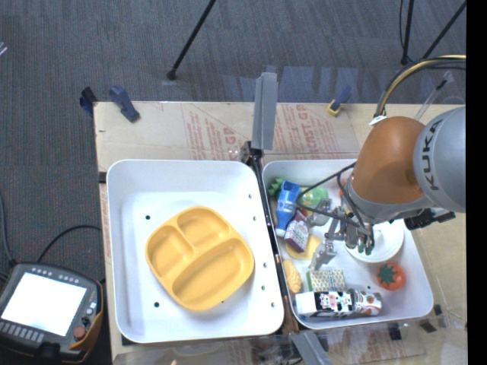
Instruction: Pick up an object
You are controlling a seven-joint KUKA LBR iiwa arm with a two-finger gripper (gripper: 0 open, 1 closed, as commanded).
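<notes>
Tool (326,251), fingers' state unclear, above yellow corn cob (292,275) and checkered packet (327,280).

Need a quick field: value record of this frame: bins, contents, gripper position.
left bin: holds a yellow divided plate
right bin: cluttered with small items
right bin items: blue carton, toy corn cob, toy tomato, cow-print carton lying on its side, white bowl
arm: reaches in from the right, over the right bin
gripper: low over the middle of the right bin, above the clutter
grasp: nothing seen between the fingers
</notes>
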